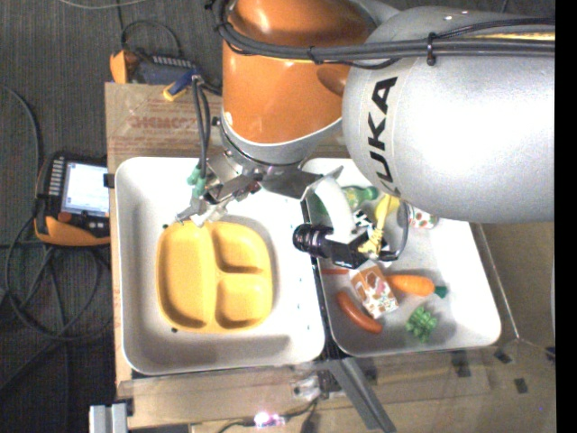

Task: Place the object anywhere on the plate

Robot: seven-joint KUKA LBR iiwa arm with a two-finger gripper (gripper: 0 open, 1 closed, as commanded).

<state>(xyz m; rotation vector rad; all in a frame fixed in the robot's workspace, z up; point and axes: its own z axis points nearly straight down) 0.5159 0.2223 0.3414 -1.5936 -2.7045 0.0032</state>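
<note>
A yellow plate (216, 273) with three compartments lies in the left white bin (135, 269). My gripper (204, 207) hangs just over the plate's far edge, near its far-left corner, under the orange wrist band. I see no object clearly held there. Several toy foods lie in the right bin (473, 278): an orange carrot (410, 285), a red sausage (359, 314), a green broccoli piece (419, 321) and a small orange-and-white box (372, 291).
The arm's big grey and orange body covers the far part of both bins. A green bottle (361, 194) peeks out beneath it in the right bin. A cardboard sheet (149, 120) lies beyond the left bin, and a handheld pendant (77, 197) sits to its left.
</note>
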